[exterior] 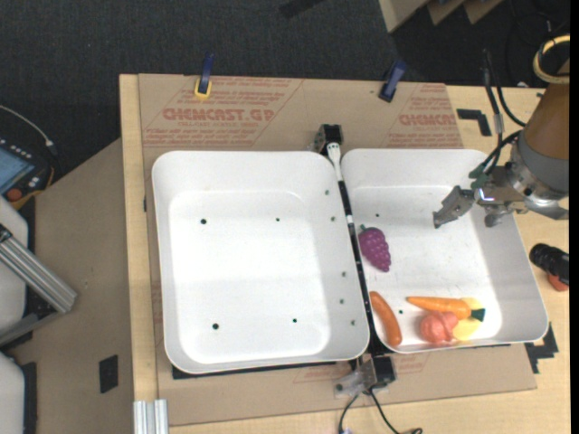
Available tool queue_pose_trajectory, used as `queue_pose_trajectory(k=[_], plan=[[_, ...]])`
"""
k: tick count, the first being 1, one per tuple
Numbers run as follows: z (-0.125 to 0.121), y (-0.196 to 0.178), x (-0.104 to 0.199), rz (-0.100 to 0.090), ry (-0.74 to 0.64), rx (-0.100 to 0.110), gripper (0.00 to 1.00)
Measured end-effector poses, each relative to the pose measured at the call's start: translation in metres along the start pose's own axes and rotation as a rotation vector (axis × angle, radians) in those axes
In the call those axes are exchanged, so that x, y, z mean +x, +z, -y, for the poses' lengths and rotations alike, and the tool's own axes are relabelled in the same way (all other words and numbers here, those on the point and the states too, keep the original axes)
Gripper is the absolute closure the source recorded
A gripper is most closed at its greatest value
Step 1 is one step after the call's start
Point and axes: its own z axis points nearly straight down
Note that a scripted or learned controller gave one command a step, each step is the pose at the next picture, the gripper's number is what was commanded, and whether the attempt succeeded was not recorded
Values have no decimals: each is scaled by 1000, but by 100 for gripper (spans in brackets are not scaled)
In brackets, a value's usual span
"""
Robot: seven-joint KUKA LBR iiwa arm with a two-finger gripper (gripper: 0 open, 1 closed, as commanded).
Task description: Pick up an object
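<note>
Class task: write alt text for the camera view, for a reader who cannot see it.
A grey robot arm's gripper hovers over the right bin, which holds purple grapes, a carrot, a red sausage and a pink-yellow fruit.

The arm (552,143) is seen at the 3 o'clock edge: an orange band sits above a grey wrist section with a lighter grey collar. Thin black cables are looped beside it toward 12 o'clock. The gripper (470,208) is built of dark grey metal fingers.
</note>
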Motion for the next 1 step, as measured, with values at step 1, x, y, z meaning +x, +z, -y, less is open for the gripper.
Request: queue_pose_trajectory(k=[1], plan=[[17, -53, -85, 7, 7, -7, 0]])
